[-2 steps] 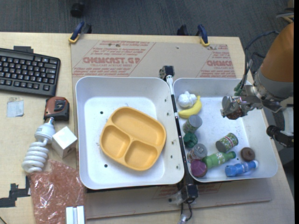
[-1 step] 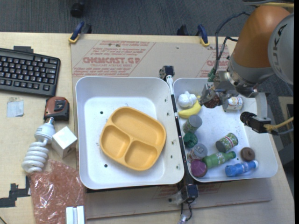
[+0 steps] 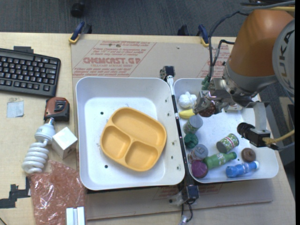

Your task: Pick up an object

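Note:
My gripper (image 3: pixel 209 102) hangs over the upper left part of the right bin (image 3: pixel 267 172), below the arm's orange band. A dark reddish-brown object (image 3: pixel 205 110) sits right at its tip; the view does not show whether it is gripped. Close by on the left lie a white crumpled object (image 3: pixel 187 98), a yellow piece (image 3: pixel 186 113) and a grey cylinder (image 3: pixel 193 122). Lower in the bin are a dark green object (image 3: pixel 190 139), a grey cap (image 3: pixel 200 151), a magenta ball (image 3: pixel 199 168), a green bottle (image 3: pixel 219 160), a labelled can (image 3: pixel 228 142), a brown ring (image 3: pixel 248 154) and a blue bottle (image 3: pixel 241 168).
The left bin (image 3: pixel 89 125) holds a yellow divided plate (image 3: pixel 134 138). Left of the bins lie a keyboard (image 3: pixel 28 71), a tape measure (image 3: pixel 57 108), a spiral light bulb (image 3: pixel 38 149), a white cube (image 3: pixel 64 140) and a reddish plastic bag (image 3: pixel 56 191).

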### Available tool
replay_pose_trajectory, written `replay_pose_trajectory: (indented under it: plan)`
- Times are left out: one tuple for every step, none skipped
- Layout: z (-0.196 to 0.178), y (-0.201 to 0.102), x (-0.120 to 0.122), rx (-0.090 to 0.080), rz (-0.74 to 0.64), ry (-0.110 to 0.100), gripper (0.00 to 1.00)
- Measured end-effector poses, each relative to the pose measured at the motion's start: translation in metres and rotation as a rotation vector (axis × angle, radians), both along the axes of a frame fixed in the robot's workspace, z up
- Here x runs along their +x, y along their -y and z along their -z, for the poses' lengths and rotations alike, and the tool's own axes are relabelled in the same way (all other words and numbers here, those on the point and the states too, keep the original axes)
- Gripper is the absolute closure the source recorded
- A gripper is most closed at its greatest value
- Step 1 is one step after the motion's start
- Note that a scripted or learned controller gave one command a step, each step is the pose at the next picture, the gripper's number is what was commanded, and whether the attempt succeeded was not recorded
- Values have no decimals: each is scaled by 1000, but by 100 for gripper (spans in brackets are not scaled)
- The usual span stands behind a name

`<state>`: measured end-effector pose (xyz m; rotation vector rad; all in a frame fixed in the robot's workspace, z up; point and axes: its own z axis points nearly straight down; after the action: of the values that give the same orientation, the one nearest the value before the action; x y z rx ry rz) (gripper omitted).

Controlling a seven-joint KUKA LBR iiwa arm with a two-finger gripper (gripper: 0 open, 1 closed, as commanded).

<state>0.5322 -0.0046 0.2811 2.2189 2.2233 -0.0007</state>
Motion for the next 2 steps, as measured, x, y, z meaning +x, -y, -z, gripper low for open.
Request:
replay_pose_trajectory:
  plan:
    - [10, 15, 18, -1, 3, 2, 100]
    - [7, 12, -43, 0, 4, 0, 100]
